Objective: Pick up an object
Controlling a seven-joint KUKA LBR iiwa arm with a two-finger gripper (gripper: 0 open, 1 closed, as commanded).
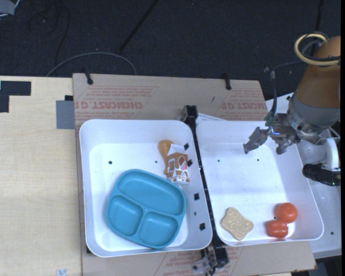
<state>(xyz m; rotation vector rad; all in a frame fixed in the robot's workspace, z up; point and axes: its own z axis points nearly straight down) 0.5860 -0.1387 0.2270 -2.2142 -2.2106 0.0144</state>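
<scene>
My gripper [268,145] hangs over the back right part of the right bin [259,171], open, with nothing between its fingers. Well in front of it, near the bin's front wall, lie a tan biscuit-shaped piece [237,223] and two red round things, one [286,211] just behind the other [277,229]. In the left bin [98,154] a blue divided plate [145,209] lies flat. Behind the plate, an orange-brown item [165,149] and a small printed packet [177,169] sit against the bin's right wall.
A black divider [196,171] runs between the two bins. Cardboard [161,99] lies under the bins and shows behind them. A pale wooden benchtop [29,183] stretches to the left.
</scene>
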